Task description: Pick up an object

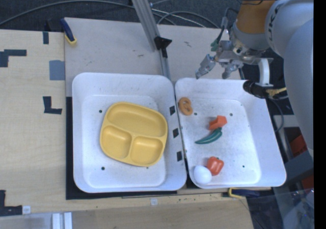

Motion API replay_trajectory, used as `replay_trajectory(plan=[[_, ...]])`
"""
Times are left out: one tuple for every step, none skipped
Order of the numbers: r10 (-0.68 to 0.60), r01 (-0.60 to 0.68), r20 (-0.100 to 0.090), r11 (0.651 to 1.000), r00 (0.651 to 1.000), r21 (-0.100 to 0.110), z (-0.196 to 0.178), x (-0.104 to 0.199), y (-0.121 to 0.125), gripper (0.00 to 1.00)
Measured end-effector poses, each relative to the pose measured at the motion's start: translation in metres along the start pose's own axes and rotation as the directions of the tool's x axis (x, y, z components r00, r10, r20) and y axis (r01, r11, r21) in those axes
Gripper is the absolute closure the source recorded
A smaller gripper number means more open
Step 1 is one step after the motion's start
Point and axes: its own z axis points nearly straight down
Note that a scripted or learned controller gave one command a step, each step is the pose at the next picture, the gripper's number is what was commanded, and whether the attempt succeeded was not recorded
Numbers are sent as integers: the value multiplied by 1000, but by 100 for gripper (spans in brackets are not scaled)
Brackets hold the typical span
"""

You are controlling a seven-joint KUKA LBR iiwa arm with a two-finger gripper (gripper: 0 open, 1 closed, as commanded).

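nearest me in the right bin [265, 136] i see a white egg [202, 174] touching a red pepper [215, 165], then a green chili [209, 137], an orange piece [218, 121], a pretzel [185, 105]. beyond its far rim, the gripper [218, 67] hangs open, empty.

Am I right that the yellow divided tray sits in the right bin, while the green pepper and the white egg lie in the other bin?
Not quite: the camera view shows the yellow divided tray in the left bin, not the right one. The green pepper and the white egg do lie in the other bin, the right bin.
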Motion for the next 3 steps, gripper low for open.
replay_trajectory(plan=[[0, 0, 0, 1000, 1000, 0, 0, 0, 0, 0], [0, 0, 0, 1000, 1000, 6, 65, 4, 1, 0], [2, -2, 0, 1000, 1000, 9, 109, -3, -2, 0]])
